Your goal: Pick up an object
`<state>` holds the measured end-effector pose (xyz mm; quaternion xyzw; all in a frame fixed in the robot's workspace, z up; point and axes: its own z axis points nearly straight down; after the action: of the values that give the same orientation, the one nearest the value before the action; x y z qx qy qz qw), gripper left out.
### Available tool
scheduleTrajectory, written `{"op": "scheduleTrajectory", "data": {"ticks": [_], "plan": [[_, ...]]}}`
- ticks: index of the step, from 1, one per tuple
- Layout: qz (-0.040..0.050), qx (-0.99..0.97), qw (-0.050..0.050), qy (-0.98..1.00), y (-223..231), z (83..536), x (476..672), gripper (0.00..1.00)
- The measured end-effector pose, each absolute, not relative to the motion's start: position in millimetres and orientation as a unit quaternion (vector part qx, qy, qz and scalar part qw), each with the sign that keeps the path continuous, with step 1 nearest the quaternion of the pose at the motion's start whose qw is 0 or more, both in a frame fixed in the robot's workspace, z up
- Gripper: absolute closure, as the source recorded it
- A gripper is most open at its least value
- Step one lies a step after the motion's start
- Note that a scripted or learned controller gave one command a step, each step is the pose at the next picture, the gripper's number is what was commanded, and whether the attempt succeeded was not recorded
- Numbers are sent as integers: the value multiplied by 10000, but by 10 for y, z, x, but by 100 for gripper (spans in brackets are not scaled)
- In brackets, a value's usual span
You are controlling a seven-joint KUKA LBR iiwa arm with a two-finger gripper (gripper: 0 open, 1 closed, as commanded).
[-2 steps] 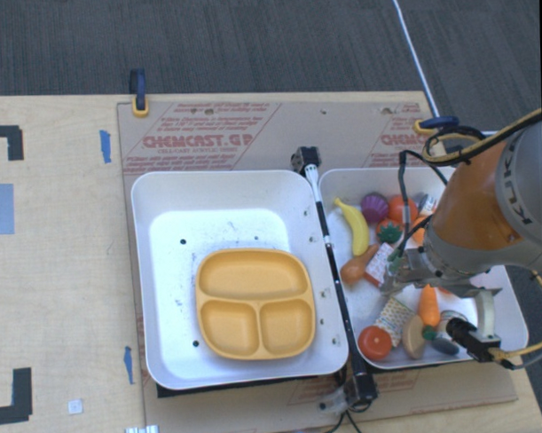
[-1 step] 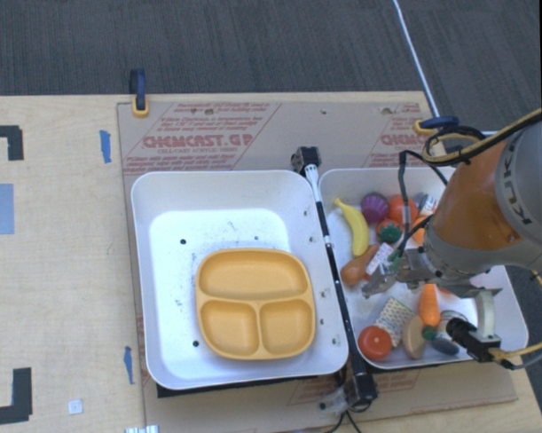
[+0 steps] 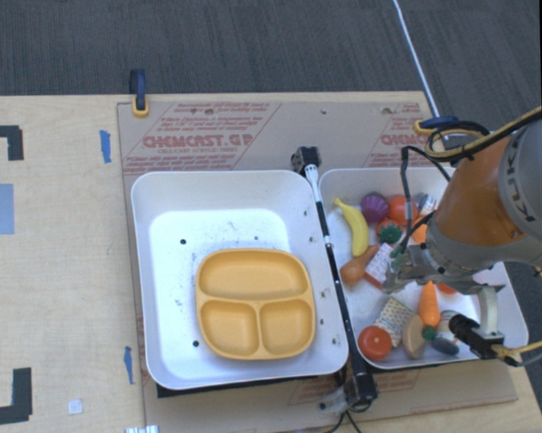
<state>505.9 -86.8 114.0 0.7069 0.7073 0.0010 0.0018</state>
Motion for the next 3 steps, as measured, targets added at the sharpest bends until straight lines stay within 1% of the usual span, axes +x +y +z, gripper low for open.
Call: {"op": "scheduleTrajectory", "data": {"ticks": [1,2,3], "plan": [[8,7068,18,7074,-868,1139,5058,0],[52,7062,42,7080,-905,910,4845,0],[42,7086,141,7054,-968,1011,4866,100]]}}
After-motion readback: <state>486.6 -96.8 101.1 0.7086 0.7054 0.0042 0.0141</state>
